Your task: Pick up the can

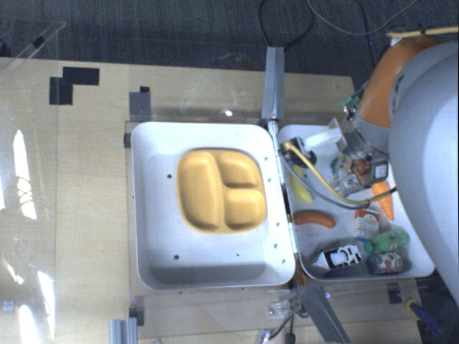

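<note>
The can (388, 263), small with an orange and grey label, lies in the near right corner of the right bin (313, 264). My gripper (353, 169) hangs low over the middle of that bin, well behind the can and apart from it. The grey arm with its orange band (378, 84) reaches in from the right and hides the bin's right side. A yellow cable (315, 174) loops from the wrist across the bin.
Around the can lie a black and white toy car (341, 256), a green item (387, 240), a white and orange carton (366, 223), a carrot (386, 201), a red sausage (314, 219) and a yellow banana (300, 187). The left bin (154, 192) holds a yellow divided tray (221, 190).
</note>
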Robot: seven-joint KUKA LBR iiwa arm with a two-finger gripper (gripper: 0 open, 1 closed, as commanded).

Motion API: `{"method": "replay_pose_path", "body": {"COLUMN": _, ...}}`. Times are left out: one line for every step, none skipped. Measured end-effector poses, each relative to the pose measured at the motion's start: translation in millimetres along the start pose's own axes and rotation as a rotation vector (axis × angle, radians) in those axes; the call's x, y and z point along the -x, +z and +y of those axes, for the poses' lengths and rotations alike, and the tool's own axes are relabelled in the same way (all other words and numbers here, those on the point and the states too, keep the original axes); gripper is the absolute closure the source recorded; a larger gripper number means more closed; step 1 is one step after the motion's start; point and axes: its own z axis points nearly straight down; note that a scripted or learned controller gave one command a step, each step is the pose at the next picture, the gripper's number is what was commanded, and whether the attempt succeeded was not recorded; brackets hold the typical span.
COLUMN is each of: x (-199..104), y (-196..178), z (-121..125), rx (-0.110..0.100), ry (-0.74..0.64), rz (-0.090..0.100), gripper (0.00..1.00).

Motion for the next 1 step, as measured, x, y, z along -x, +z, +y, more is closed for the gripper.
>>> {"method": "replay_pose_path", "body": {"x": 3.9, "y": 1.0, "z": -41.9, "rx": 0.000, "ry": 0.011, "rz": 0.002, "gripper": 1.00}}
